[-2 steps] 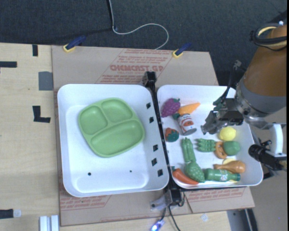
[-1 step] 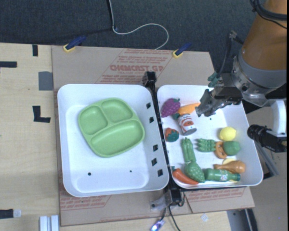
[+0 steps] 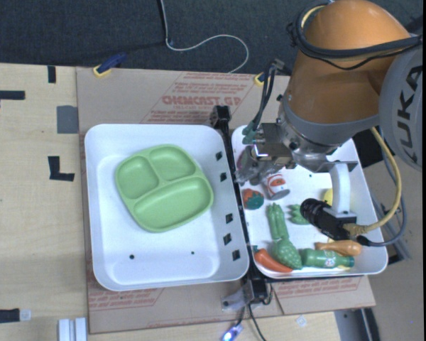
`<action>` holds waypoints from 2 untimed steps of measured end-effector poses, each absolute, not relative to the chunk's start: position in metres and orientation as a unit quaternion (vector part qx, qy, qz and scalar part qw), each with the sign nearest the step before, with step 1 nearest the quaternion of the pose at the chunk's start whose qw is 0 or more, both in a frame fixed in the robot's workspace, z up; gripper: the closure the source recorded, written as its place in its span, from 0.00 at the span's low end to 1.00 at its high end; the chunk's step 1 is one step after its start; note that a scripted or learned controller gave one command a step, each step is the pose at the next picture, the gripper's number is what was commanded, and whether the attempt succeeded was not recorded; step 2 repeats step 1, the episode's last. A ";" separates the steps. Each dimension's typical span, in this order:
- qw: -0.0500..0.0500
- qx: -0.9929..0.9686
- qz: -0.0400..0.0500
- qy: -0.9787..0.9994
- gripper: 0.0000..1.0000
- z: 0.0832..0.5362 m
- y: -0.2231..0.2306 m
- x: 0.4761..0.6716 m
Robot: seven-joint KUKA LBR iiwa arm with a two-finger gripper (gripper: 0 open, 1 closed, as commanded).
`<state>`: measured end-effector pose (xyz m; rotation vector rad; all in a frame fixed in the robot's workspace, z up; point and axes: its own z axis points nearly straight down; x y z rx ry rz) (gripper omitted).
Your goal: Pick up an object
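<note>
Cardboard-covered bench: jaws (state unclear) hover over the toy-strewn right bin.

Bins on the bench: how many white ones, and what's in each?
2. The left bin holds a green divided plate. The right bin holds a pile of small toy foods, with the arm's wrist above it; more items may be hidden beneath.
</note>
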<state>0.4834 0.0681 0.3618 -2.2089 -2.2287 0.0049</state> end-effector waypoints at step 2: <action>-0.001 -0.706 -0.001 -0.708 1.00 0.414 0.070 0.484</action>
